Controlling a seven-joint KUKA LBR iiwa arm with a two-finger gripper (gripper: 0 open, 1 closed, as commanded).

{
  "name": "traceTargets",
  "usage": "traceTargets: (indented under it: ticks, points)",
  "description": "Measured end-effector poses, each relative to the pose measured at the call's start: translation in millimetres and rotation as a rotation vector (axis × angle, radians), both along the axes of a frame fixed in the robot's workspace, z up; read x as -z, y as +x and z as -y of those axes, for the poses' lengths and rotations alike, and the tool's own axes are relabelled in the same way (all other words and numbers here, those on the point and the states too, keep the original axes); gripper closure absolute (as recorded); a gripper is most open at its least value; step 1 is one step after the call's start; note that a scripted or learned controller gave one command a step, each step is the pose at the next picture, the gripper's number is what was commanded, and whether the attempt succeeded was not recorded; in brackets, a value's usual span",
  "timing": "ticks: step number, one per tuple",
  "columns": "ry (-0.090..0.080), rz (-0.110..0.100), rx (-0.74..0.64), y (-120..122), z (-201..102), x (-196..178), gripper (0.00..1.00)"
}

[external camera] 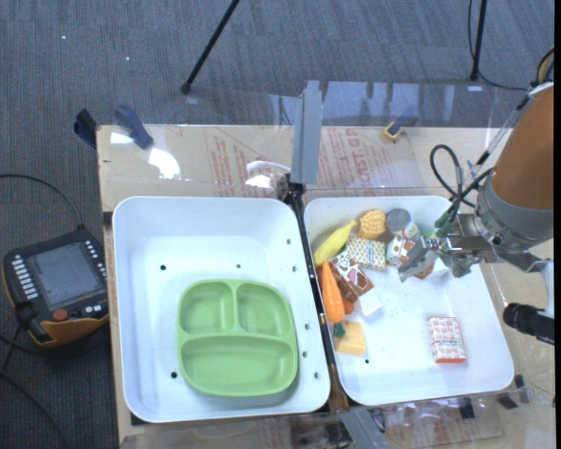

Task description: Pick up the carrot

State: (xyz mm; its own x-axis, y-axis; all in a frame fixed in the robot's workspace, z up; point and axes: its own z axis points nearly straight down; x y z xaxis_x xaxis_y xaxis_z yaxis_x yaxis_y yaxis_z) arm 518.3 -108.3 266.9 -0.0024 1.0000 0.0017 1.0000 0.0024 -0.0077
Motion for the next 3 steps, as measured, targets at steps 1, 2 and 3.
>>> traceTargets:
  ticks: [1, 2, 3]
  points:
    - [0.0, 0.006, -0.3, -41, -38, -98, 0.0]
    - [-0.001, 0.006, -0.258, 6, -17, -137, 0.0]
    - [0.001, 0.003, -0.456, -41, -76, -112, 0.0]
